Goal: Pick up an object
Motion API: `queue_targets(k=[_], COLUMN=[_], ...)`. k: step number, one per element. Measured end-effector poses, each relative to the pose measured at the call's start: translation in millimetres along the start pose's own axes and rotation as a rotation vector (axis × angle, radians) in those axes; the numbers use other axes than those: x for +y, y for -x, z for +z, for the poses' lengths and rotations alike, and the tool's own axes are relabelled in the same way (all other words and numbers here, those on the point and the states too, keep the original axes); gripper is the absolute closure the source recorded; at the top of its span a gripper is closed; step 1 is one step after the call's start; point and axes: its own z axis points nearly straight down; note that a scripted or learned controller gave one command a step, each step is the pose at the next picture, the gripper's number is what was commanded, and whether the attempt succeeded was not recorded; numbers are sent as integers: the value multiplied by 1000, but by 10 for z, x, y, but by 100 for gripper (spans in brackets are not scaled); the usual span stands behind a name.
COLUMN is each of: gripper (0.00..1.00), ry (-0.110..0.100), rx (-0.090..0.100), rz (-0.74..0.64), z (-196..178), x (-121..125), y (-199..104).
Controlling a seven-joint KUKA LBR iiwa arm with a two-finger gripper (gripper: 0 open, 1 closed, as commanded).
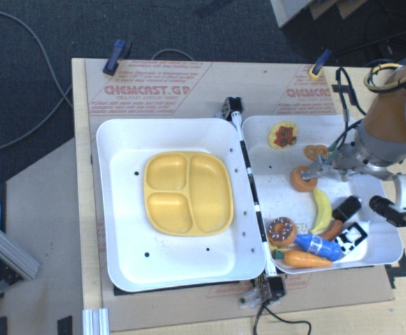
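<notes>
gripper (313,171): low in the right bin (391,253), how far open i cannot tell.
orange piece (302,180): lies at its tip, beside the banana (321,210).
tip: centre over the piece, close squarely.

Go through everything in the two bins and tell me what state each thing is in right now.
Yellow divided plate: flat in the left bin, compartments bare.
Pizza slice: lying flat, right bin's far end.
Banana: lying free.
Donut: flat, sprinkles up.
Carrot: on its side.
Blue bottle: on its side.
Gripper: low over the right bin.
</notes>
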Motion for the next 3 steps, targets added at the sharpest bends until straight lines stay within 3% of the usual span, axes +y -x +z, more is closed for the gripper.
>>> queue_targets(k=[1,2,3], gripper=[0,0,0], ry=[-8,-5,-2], rx=[3,4,2], rz=[-3,-2,0], z=[-599,4,-3], x=[803,388,-105], y=[-295,-44,-212])
